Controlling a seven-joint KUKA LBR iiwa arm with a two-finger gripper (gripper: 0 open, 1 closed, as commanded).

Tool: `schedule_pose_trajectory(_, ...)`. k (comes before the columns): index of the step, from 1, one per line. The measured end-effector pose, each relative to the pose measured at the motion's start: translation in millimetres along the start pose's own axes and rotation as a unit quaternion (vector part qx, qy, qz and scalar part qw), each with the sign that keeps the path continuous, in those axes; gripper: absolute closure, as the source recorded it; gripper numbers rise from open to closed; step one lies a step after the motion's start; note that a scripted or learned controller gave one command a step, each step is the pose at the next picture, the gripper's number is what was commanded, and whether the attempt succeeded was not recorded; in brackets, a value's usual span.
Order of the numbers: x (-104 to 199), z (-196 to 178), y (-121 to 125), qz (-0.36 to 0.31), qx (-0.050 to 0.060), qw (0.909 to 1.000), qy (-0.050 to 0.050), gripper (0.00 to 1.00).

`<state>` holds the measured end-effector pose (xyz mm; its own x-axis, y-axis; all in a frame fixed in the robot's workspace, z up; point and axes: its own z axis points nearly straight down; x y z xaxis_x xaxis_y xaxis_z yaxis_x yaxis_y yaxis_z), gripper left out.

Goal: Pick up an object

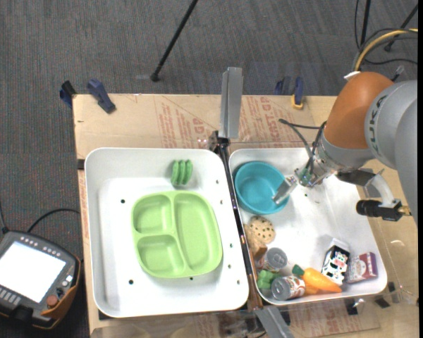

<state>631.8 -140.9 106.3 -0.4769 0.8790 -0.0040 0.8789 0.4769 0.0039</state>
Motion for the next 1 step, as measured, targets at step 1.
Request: schedule_pose_trajectory(1, 41.7, 16.2, 24.6, 0.064, 0.001, 0.9979, -0.003, 0.00)
